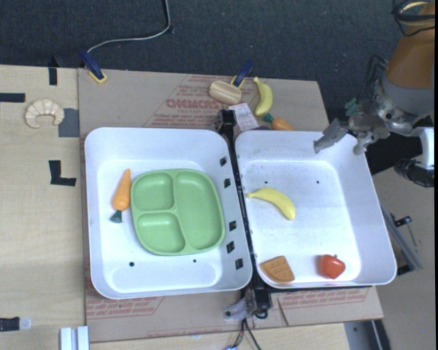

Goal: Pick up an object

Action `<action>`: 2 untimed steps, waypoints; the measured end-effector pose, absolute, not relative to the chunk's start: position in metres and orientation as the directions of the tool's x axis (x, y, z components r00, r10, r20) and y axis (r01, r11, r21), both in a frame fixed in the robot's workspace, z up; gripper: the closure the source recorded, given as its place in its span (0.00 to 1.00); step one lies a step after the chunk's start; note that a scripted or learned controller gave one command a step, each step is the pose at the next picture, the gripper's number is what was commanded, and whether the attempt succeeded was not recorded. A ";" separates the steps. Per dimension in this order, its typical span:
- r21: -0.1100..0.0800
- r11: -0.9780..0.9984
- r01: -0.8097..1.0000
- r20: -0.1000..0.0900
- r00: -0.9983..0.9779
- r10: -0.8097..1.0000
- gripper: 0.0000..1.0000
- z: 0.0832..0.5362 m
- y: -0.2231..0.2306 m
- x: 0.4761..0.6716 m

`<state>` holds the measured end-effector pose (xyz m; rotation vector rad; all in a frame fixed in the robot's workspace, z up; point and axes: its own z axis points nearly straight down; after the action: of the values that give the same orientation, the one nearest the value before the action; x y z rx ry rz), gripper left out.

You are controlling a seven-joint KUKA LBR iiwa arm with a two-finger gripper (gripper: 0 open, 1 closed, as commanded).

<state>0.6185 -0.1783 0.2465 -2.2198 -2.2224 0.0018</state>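
The gripper [344, 138] hangs at about two o'clock in the view, over the top right rim of the right bin [365, 195]. Its two grey fingers [327, 141] are spread apart, one toward the bin's inside and one at the rim, with nothing between them.

Inside the right bin a banana [274, 201] lies near the middle, slightly toward nine o'clock, flat on the white floor and well apart from everything else. At six o'clock along the near wall sit a slice of toast [279, 269] and, just to its right, a red tomato [332, 266]; the two are near each other but not touching. Nothing lies between the gripper and the banana.

The left bin [102, 195] holds a green divided plate [179, 211] at its centre, with a carrot [121, 190] just beside the plate at nine o'clock.

Outside the bins, at twelve o'clock on the cardboard, lie a bread roll [225, 90], a second banana [263, 97], a small packet [242, 115] and an orange item [280, 124] partly hidden by the bin rim. A croissant [44, 112] rests far off at ten o'clock.
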 end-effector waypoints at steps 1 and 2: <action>-0.002 0.001 1.000 0.001 -0.001 1.000 0.00 0.181 -0.130 0.614; -0.003 0.001 1.000 0.000 -0.001 1.000 0.00 0.138 -0.127 0.611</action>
<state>0.6114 -0.1269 0.1379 -2.2189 -2.2214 0.0039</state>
